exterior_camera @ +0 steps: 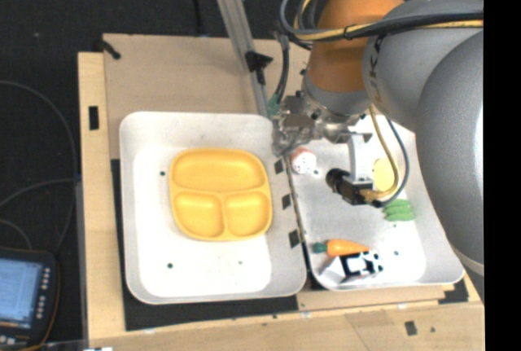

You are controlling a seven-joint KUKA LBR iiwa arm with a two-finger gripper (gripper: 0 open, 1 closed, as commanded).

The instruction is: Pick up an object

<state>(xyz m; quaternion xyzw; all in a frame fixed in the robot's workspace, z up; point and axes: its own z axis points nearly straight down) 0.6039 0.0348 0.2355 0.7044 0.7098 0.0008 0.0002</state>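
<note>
Overhead view of both bins, read from left to right. Well to the view-left of the gripper (287,139), a yellow three-compartment plastic plate (221,193) lies flat in the left white bin (203,268). The gripper itself hangs low over the far end of the wall shared by the two bins. From my station I cannot tell how far it is open, and I can make out nothing held in it. Just beside it, toward the camera and slightly view-right, a small white cube with red spots (303,164) rests on the floor of the right white bin (411,247); I take this as the nearest candidate for picking. Further toward the camera from the tool lie an orange plastic carrot with a green top (345,247) and, just beside it, a black-and-white blocky item (358,265). Off to the view-right of the tool sit a pale yellow round piece (381,173) and a small green ridged piece (399,211). In my judgement the step in hand is the approach. I would shift the tool off the wall until it centres over the cube, keep clear of the bin edge on descent, and close only once the cube sits squarely inside the grasp.
</note>
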